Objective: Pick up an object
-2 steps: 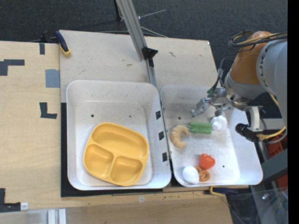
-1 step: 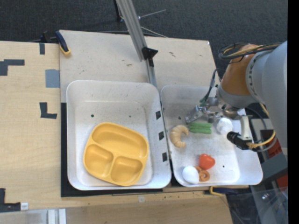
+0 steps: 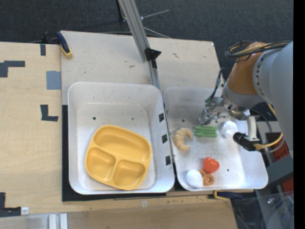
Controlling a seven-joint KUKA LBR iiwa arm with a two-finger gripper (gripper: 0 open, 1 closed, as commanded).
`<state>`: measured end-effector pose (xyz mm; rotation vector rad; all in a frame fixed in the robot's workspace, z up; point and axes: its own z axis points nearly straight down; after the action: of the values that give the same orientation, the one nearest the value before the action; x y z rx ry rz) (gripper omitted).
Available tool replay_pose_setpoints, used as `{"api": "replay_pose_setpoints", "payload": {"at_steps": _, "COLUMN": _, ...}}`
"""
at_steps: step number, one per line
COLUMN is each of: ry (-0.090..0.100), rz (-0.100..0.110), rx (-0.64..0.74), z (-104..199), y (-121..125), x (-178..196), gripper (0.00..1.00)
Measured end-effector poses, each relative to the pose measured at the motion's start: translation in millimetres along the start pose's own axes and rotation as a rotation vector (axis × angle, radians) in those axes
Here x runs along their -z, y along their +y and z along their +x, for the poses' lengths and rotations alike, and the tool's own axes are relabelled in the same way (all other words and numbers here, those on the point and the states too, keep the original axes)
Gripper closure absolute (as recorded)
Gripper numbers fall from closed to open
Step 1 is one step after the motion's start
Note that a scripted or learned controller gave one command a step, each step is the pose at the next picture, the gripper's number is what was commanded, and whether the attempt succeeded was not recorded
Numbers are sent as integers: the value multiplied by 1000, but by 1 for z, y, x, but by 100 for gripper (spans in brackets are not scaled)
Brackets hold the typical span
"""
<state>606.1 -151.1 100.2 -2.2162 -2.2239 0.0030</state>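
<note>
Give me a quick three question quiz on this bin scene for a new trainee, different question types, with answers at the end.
1. True or false: the yellow tray lies in the left bin.
2. Which item lies nearest the gripper? A) white egg B) green item C) croissant
3. Fill in: the red item lies in the ___ bin.

Key: 1 true; 2 B; 3 right.

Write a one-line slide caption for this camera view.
Gripper poised over green item in right bin, beside croissant; yellow tray in left bin.
</note>
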Motion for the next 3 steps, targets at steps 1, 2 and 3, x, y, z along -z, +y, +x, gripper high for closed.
{"api": "replay_pose_setpoints", "payload": {"at_steps": 1, "ry": -1, "rz": -7, "rx": -2, "z": 0, "y": -6, "x": 61, "gripper": 100}}
{"api": "replay_pose_setpoints", "payload": {"at_steps": 2, "ry": 0, "rz": -7, "rx": -1, "z": 9, "y": -9, "x": 109, "gripper": 100}}
{"api": "replay_pose_setpoints", "payload": {"at_steps": 3, "ry": 0, "rz": -5, "rx": -1, "z": 9, "y": -9, "x": 136, "gripper": 100}}
